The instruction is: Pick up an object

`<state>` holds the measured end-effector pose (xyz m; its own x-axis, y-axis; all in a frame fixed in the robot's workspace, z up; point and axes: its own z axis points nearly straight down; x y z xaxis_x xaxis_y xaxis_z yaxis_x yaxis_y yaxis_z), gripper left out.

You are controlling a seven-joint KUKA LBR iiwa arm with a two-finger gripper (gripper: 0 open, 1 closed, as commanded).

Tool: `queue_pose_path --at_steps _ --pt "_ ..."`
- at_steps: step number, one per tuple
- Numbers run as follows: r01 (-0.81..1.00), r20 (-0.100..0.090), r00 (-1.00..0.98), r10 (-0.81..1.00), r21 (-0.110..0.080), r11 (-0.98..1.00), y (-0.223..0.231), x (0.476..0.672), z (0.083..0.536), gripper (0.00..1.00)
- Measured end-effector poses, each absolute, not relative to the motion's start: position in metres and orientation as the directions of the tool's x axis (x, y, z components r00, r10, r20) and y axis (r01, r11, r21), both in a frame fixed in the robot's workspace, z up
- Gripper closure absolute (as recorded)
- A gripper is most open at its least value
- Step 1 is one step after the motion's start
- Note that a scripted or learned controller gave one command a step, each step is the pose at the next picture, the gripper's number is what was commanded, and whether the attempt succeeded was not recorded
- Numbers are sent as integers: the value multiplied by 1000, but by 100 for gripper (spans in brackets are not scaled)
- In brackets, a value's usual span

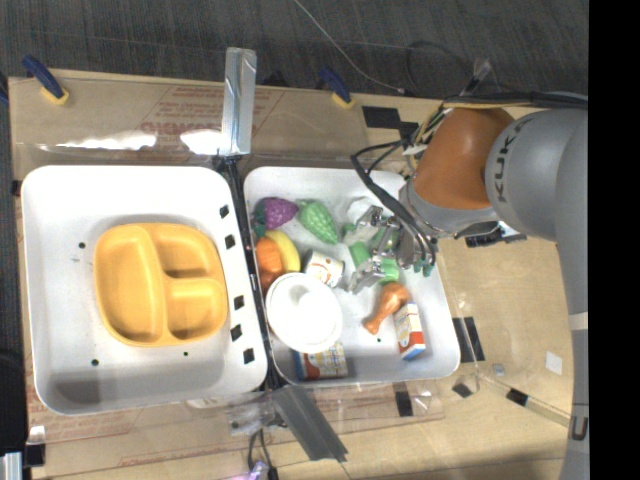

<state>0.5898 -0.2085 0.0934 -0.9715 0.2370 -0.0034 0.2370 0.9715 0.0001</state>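
camera view: the hand (385,253) hangs low in the right bin (440,343), by its right wall, above a chicken drumstick (385,306) and beside a green toy (320,220); its grip cannot be told. a yellow divided tray (160,280) lies mid left bin (40,268).

Right bin (440,353) contents — candidate objects for picking. Along the far side: purple grape bunch (277,212) and green ridged vegetable (320,221), side by side. Nearer the dividing wall: orange fruit (268,257) touching a yellow banana (287,249). Centre: white round lid or bowl (303,313), a small white cup (324,267) just beyond it. Right side — orange drumstick (386,306), tilted, beside a small red-and-white carton (410,331). A can (322,364) lies at the near wall.
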Motion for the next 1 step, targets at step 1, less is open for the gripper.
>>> queue_pose_path --at_steps 1 --pt "237 -3 -972 237 0 972 -209 590 93 0"
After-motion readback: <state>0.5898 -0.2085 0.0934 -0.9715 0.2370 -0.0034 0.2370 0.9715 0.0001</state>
